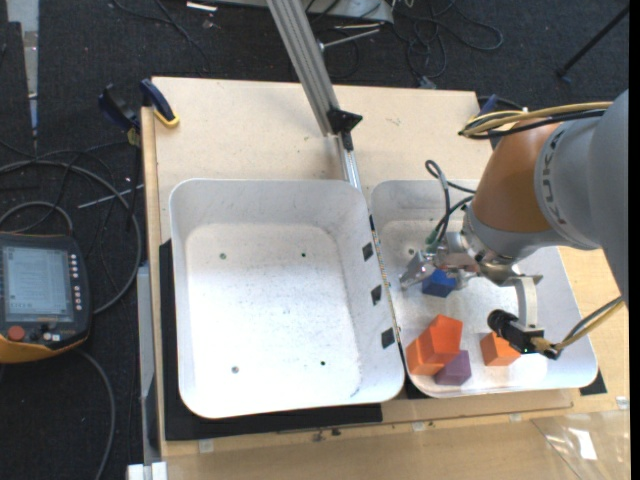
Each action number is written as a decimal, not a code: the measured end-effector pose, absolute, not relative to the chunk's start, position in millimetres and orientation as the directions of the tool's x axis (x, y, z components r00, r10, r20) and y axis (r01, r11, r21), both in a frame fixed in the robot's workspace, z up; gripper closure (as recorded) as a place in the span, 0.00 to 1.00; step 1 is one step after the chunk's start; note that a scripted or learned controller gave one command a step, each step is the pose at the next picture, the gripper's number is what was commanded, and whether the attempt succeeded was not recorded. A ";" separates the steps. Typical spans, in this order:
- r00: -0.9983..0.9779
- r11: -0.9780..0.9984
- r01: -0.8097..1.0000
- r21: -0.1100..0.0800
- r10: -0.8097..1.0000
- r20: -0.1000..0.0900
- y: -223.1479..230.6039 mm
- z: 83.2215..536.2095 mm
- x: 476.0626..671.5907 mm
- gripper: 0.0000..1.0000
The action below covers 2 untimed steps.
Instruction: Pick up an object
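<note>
Presently catalogued, largest first. KUKA arm: reaches over the right bin; its bulk hides much of the bin floor, so a misjudged descent could strike the wall. Left bin: no blocks. Gripper: whether spread or closed cannot be told; no grasp confirmed. Blue block: just below the gripper, could slip or be knocked aside. Orange block, touching purple block: crowding risk. Small orange block. Legible writing: none.
</note>
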<state>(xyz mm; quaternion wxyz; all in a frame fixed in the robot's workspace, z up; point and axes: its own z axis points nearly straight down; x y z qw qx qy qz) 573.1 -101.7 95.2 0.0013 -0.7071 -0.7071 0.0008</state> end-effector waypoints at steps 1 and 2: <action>0.001 -0.001 1.000 0.001 1.000 0.000 -102.6 105.2 574.8 1.00; -0.009 0.009 1.000 0.007 1.000 0.002 -21.2 199.9 568.0 1.00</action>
